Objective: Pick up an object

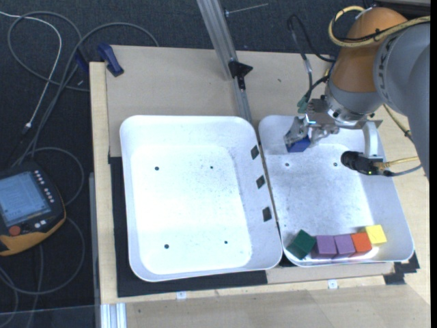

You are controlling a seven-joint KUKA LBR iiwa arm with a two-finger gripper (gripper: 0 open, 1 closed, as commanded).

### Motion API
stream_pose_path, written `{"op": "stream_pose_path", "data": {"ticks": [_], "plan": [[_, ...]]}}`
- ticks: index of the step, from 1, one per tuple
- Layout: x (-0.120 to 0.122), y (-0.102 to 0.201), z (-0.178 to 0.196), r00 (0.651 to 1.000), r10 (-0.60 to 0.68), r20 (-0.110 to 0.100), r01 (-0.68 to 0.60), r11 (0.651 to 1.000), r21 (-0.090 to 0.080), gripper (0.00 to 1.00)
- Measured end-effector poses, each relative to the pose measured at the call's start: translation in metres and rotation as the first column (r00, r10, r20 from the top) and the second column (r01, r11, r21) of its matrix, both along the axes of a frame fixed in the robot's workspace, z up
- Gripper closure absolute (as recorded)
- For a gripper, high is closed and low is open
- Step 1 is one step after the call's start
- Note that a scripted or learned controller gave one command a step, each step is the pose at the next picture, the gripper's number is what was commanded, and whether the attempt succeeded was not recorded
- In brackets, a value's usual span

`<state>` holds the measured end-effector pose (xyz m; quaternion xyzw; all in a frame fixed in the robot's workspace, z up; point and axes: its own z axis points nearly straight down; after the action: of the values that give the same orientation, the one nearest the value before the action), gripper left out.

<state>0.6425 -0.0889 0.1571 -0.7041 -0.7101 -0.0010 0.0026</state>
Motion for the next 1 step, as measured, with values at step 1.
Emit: {"op": "stream_pose_path", "data": {"ticks": [1], "plan": [[-0.0719,0.0643,0.045,1.0,-0.001,-0.001,0.001,1.0,0.001,1.0]]}}
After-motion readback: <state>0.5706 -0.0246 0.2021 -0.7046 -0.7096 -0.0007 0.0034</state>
